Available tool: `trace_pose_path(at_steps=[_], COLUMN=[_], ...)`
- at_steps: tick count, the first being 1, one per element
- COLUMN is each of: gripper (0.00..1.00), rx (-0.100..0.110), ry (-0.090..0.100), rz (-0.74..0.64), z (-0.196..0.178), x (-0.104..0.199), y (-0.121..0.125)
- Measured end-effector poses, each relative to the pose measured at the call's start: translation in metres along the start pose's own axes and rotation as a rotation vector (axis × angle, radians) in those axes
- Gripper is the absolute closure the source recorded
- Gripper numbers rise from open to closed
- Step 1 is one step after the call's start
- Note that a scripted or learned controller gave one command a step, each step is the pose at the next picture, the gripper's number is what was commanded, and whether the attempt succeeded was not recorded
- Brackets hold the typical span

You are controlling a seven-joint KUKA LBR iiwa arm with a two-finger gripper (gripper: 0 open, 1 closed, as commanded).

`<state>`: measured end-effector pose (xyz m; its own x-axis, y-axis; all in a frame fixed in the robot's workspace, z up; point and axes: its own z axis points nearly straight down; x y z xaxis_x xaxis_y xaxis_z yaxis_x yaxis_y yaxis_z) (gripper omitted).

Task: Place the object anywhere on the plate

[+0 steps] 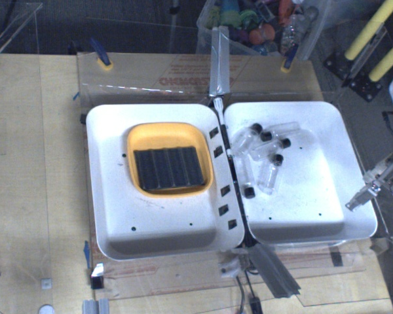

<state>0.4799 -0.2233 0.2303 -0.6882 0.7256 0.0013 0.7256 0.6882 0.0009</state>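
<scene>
Resting in right bin [327, 120] — clear vials [265, 156] | yellow plate [167, 157] left | fingers [373, 191] unclear

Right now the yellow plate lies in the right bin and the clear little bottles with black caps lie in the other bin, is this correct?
Not quite. The camera view shows the yellow plate in the left bin; the clear bottles with black caps lie in the other bin, the right bin.
</scene>
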Motion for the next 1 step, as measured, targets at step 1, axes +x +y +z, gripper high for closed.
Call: trace_pose_path(at_steps=[1], gripper=[0.00], rx=[-0.001], ry=[-0.001], rz=[-0.389], z=[0.0316], x=[-0.0001], y=[0.0001])
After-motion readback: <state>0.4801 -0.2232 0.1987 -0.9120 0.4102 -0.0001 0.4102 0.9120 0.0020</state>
